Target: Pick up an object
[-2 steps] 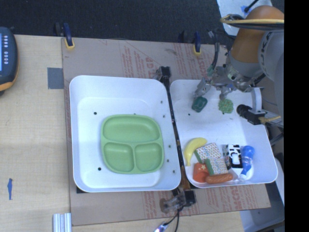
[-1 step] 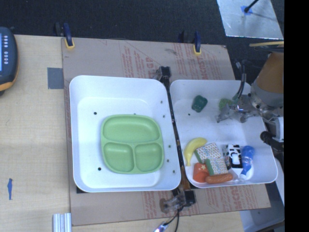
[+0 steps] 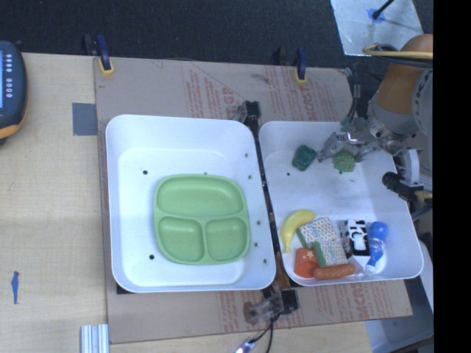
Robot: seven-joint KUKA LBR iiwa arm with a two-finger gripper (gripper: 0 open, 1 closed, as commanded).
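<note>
My gripper hangs over the back of the right bin, at the end of the grey arm coming in from the right. A small light green, knobbly object sits right at its tip; I cannot make out whether it is gripped or only touched. A dark green object lies just to the left of it on the bin floor. At the front of this bin lie a yellow banana, a patterned pouch, a red item, an orange piece, a black-and-white item and a blue-and-white item.
The left bin holds a light green divided plate. A raised double rim separates the two bins. Clamps hold the cardboard at the back. A dark device lies at the bench's far left.
</note>
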